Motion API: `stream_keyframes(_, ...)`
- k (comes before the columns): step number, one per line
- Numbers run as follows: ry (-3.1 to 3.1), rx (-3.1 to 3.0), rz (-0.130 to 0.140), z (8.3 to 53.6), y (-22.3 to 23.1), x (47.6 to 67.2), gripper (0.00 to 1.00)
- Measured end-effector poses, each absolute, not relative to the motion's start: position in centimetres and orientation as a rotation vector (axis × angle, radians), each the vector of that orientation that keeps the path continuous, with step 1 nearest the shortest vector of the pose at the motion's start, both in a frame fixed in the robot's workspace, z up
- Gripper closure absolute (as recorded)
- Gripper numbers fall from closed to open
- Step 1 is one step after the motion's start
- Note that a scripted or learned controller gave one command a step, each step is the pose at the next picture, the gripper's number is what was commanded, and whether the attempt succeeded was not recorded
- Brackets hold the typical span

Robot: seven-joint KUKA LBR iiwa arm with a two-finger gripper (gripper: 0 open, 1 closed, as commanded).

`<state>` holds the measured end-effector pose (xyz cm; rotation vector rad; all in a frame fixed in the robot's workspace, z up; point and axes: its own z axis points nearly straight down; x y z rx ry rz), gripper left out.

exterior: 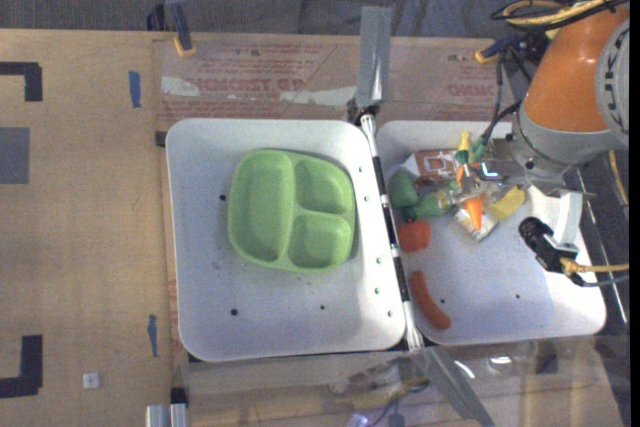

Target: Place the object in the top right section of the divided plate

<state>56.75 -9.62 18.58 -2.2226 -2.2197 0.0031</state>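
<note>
A light green divided plate (292, 210) lies in the left white bin (200, 315), with one long section on its left and two smaller ones on its right; nothing lies in any section. My gripper (487, 172) hangs over a pile of toy food in the right bin (560, 315), under the grey and orange wrist. Around it lie a green vegetable (404, 190), an orange carrot piece (473, 211), a yellow piece (507, 203) and a printed packet (435, 162).
A red tomato (414, 235) and a reddish sausage (430, 300) lie lower left in the right bin. A metal divider (385, 225) runs between the bins. A black cable fitting (541, 241) hangs by the wrist. Cardboard lines the bench behind.
</note>
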Motion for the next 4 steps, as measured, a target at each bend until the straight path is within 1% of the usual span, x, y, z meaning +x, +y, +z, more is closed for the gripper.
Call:
stream_keyframes(1, -2.426, -1.993, 0.001, 18.4, -3.6, 55.9, 1.00)
stream_keyframes(2, -2.558, -1.819, 0.002, 18.4, 5.3, 50.2, 1.00)
stream_keyframes(3, -2.558, -1.821, 0.001, 18.4, 5.2, 50.2, 0.00)
stream_keyframes(4, -2.559, -1.823, -0.001, 19.4, 5.2, 50.3, 1.00)
